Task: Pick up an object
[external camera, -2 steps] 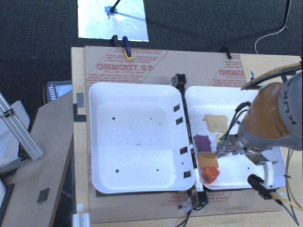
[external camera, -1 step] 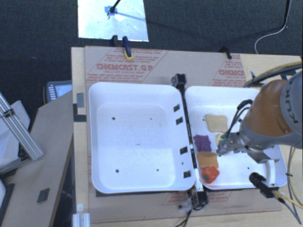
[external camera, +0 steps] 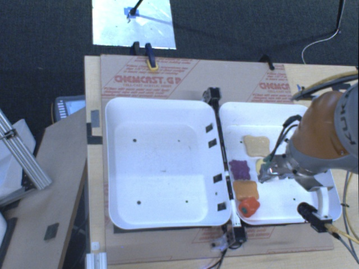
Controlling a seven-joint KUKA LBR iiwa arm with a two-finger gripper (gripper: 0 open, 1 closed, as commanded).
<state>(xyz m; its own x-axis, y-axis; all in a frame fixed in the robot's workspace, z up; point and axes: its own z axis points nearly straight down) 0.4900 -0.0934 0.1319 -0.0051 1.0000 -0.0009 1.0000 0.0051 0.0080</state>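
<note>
Camera view, looking down at a slant, has the gripper (external camera: 265, 171) low inside the right bin (external camera: 283, 209), at the end of the grey arm (external camera: 322, 133) with its orange band, which reaches in from the right. How far the gripper is open cannot be told at this size, and nothing can be seen between its tips.

Just to its left, near or touching it, lies a small purple object (external camera: 240, 168) with a ragged outline and a matte look. Above the gripper, a little apart, sits a pale tan piece (external camera: 257, 145), flat and roughly square with rounded corners (it looks like a slice of bread). Below the purple object is an orange-tan block (external camera: 246, 189), squarish and dull, and just beneath that a rounded red-orange object (external camera: 249, 206), smoother and slightly shiny, near the bin's front-left corner.

Both bins are shallow, white and smooth with rounded corners; the left bin (external camera: 162, 161) shows a few small dark dots on its floor. They rest on a brown cardboard sheet (external camera: 185, 77) with red printing.
</note>
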